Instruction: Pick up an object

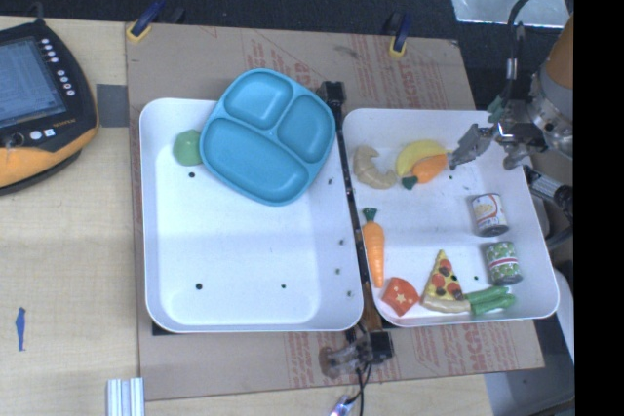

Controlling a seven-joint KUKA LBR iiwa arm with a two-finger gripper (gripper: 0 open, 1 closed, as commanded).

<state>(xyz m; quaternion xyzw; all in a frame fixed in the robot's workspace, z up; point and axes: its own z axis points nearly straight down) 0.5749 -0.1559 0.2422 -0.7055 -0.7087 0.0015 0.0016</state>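
**Tool low over the right bin, beside the banana and orange**

You see the tool (466, 149) reaching in from the right, over the upper part of the right bin (541, 239). Its dark tips sit just beside the orange (427, 169) and the banana (421, 152); whether they touch either fruit is hard to make out. You cannot tell if the tool is apart or together: the fingers blur into one dark shape, and nothing shows between them. Most of the arm is cut off at the right edge.

In the same bin, a pale piece of food (371, 168) lies left of the banana; its kind is unclear. Two small cans (488, 214) (503, 262) lie along the right side. A carrot (373, 248) lies by the left wall, with a strawberry (399, 295), a pizza slice (444, 283) and a green vegetable (490, 300) along the near wall.

In the left bin (195, 258), a blue divided plate (268, 136) lies tilted over the far rim and partly hides a green ball (187, 146). A handheld controller (39, 102) rests on the counter (58, 258) at left, cut off by the frame.
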